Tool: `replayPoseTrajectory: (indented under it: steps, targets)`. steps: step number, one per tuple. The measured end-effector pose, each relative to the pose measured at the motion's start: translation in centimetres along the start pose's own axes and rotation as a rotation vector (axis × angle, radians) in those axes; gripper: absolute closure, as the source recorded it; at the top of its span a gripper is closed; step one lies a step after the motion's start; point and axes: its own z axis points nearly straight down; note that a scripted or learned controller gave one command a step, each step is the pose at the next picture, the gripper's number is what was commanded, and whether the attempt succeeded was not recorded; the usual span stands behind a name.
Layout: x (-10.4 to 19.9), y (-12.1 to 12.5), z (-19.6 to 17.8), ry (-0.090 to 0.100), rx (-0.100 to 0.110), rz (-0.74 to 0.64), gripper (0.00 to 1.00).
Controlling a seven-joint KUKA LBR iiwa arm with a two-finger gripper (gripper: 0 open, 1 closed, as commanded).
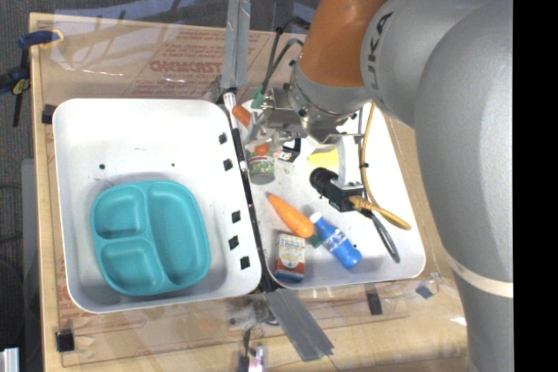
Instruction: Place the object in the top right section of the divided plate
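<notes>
The big grey arm (436, 83) hides the right bin's (384, 261) far right corner and bends down to its far left corner. The teal divided plate (150, 235) lies by the left bin's (131, 135) front edge, with bare room behind. The gripper (261, 131) hangs over a small can (260, 167); apart or together, I cannot tell.

The orange carrot (290, 216) lies at a slant in the right white bin (403, 250). A blue bottle (337, 243) sits right up against its lower-right end, and a small printed carton (291, 256) is just below it by the bin's front wall. Up and right of the carrot there's a flat yellow piece (324, 158), partly hidden, and well off to the carrot's left is the other white bin (139, 144). Both bins rest on a wooden surface (157, 327), with a blue clamp (39, 37) at the corner far up-left of the carrot.
</notes>
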Motion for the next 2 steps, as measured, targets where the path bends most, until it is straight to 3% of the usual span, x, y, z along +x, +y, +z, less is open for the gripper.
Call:
replayPoseTrajectory:
  steps: [1,2]
  targets:
    - [9.0,-4.9,2.8,-0.001,0.002,-0.021,1.0]
    - [14.7,-3.9,1.1,-0.001,0.0,0.038,1.0]
